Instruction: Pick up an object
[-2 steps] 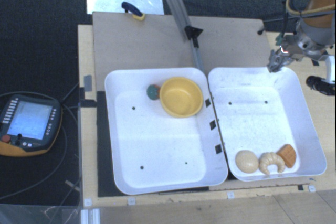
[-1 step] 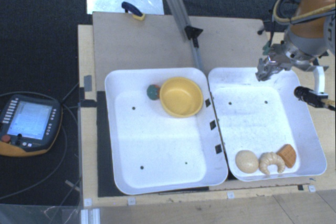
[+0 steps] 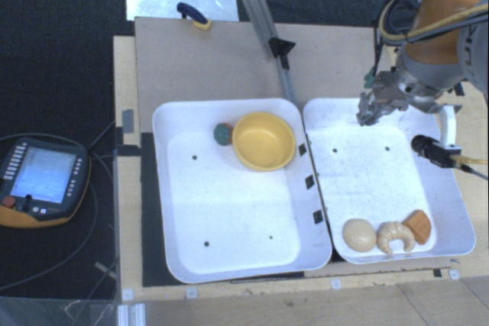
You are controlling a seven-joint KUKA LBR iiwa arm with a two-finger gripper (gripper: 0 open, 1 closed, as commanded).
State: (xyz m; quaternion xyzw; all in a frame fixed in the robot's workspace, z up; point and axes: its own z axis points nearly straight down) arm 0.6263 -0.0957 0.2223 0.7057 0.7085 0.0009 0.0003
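Camera view: gripper [image 3: 370, 112] above right bin [image 3: 382, 172] far edge, finger state unclear; green ball [image 3: 222, 133] half-hidden behind yellow bowl [image 3: 263, 141].

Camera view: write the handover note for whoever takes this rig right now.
Gripper: over the far end of the right bin, nothing seen between its fingers.
Right bin, near end: a pale round roll, a croissant and an orange-brown piece in a row.
Left bin, far end: a yellow bowl with a small teal object at its left side.
Done: nothing picked yet.
Left: choose an object, descend, grasp and lift it.
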